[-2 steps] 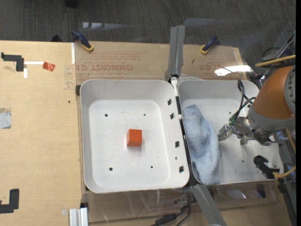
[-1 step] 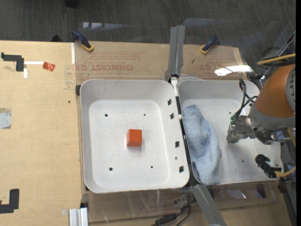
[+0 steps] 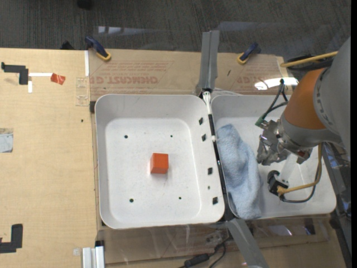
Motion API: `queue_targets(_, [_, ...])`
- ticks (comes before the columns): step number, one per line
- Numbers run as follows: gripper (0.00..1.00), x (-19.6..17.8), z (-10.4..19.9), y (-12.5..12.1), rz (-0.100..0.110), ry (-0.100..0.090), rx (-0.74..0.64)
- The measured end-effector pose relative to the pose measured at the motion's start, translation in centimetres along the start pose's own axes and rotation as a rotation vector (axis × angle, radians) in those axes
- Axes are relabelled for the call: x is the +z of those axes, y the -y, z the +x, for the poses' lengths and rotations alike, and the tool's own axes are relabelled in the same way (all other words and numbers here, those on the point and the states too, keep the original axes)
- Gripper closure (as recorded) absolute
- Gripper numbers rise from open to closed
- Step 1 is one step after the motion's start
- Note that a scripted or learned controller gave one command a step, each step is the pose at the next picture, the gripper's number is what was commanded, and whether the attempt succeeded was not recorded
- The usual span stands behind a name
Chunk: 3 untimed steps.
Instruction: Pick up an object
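An orange-red cube [image 3: 159, 163] sits alone near the middle of the left bin [image 3: 111, 149]. A crumpled light blue cloth [image 3: 237, 169] lies along the left side of the right bin [image 3: 301, 205]. My gripper [image 3: 269, 152] hangs over the right bin, just right of the cloth, pointing down. Nothing shows between it and the bin floor. The arm's grey body and orange band [image 3: 301, 102] cover the bin's right part.
A metal divider bar [image 3: 209, 66] runs between the bins at the back. Blue-and-yellow clamps [image 3: 97, 48] [image 3: 248, 53] grip the cardboard behind them. A cable loop [image 3: 284, 188] trails from the wrist over the right bin floor. Wooden bench lies to the left.
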State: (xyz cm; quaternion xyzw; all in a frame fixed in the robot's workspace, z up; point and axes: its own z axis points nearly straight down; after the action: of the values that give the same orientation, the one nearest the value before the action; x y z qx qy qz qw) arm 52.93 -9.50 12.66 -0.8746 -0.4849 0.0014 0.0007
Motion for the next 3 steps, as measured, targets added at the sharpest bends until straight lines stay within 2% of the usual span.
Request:
queue_targets(1, [1.00, -4.3, -3.8, -2.1, 0.000, 0.001, 0.023])
queue_targets(2, [1.00, -11.4, 1.5, -1.5, 0.000, 0.002, 0.030])
queue_targets(3, [1.00, -16.3, 5.9, -1.4, -0.001, 0.002, -0.527])
